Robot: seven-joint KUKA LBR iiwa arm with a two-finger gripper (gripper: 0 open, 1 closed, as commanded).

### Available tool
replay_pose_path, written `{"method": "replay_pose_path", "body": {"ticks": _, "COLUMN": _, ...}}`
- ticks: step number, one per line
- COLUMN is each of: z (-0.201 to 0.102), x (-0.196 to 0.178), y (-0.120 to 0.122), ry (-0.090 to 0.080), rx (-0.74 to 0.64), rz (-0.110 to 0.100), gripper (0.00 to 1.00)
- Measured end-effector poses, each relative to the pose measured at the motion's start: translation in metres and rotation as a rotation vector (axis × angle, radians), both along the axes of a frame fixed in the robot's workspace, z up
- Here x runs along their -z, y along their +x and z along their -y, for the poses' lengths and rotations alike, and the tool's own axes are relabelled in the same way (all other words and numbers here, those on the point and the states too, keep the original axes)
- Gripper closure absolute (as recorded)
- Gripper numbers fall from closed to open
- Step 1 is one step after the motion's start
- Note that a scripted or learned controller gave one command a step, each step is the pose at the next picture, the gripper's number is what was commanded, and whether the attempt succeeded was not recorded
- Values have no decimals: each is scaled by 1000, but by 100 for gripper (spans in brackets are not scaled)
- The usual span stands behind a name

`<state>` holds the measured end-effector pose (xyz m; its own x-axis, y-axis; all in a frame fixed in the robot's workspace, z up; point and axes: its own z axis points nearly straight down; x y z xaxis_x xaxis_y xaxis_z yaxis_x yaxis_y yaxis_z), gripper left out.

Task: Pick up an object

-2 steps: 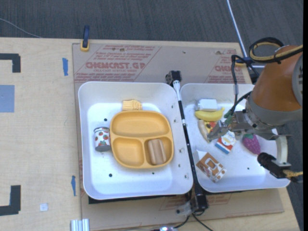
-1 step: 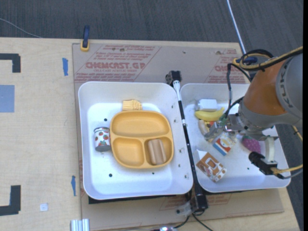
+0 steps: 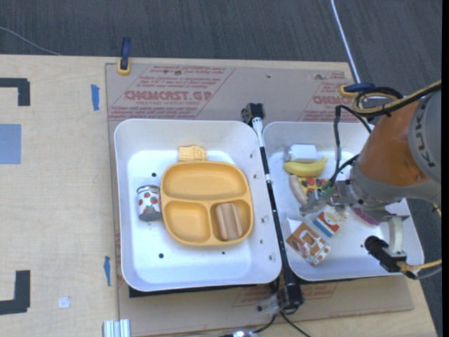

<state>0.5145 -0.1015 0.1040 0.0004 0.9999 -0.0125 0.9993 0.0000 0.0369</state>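
1. The arm (image 3: 396,156) reaches in from the right over the right bin (image 3: 410,262), wrist bent down toward the bin's middle.
2. The gripper (image 3: 316,201) sits low among a cluster of small items; whether it grasps anything cannot be told.
3. A banana (image 3: 305,166) lies just behind it, a snack packet (image 3: 309,241) just in front.
4. The left bin (image 3: 133,188) holds a yellow tray (image 3: 203,202) and a can (image 3: 149,203).
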Motion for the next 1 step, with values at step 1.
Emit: {"method": "replay_pose_path", "body": {"ticks": 1, "z": 0, "x": 0, "y": 0, "ry": 0, "rx": 0, "rz": 0, "gripper": 0}}
